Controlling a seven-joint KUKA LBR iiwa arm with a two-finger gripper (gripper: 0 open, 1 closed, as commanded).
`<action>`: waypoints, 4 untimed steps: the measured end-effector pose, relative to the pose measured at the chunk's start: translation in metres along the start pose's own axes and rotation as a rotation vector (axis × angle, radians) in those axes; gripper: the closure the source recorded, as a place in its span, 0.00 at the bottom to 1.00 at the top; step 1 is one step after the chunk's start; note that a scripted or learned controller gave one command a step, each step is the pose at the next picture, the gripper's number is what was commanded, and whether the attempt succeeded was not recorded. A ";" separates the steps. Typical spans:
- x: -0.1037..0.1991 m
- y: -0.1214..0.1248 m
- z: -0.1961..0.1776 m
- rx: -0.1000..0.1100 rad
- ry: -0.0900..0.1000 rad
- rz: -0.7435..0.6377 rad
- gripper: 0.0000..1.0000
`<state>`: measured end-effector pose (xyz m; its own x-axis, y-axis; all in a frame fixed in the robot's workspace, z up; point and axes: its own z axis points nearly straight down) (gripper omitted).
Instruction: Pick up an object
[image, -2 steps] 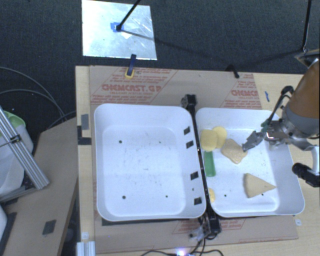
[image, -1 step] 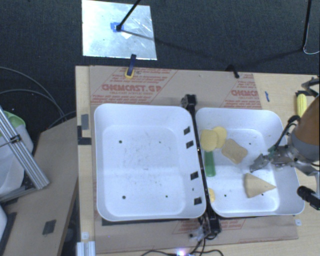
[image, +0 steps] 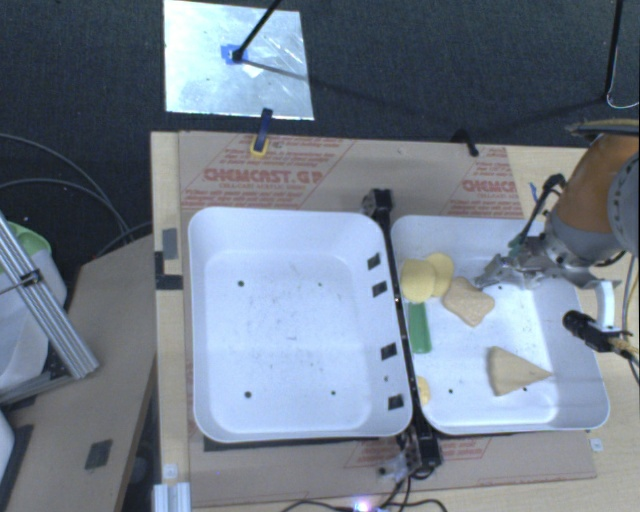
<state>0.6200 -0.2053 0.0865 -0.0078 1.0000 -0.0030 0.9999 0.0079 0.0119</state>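
Gripper (image: 492, 272) poised low over the right bin (image: 575, 400), nothing between its fingers — the pick is at the approach stage.

Arm reaches in from the right, its orange band above the wrist, and the two fingers appear slightly spread, their tips just beside the upper edge of a pale tan lump (image: 468, 301). That lump lies near the bin's middle, touching or nearly touching a yellow round piece (image: 423, 277) to its left; a green stick (image: 418, 327) lies below that along the bin's left wall, and a tan wedge (image: 513, 371) sits well apart toward the near corner. The left bin (image: 215, 400) bears no objects. By my reading, the tan lump is the likeliest target — the next move calls for shifting the fingers down and over it so they straddle it, then closing and lifting; crowding by the yellow piece could spoil the grip.
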 end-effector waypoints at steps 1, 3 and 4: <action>-0.001 0.050 0.001 0.014 0.003 0.002 0.00; 0.018 -0.139 0.001 0.019 0.004 0.015 0.00; -0.002 -0.081 -0.011 0.004 -0.001 0.004 0.00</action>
<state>0.5386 -0.2076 0.0970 -0.0042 1.0000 -0.0036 1.0000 0.0042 0.0077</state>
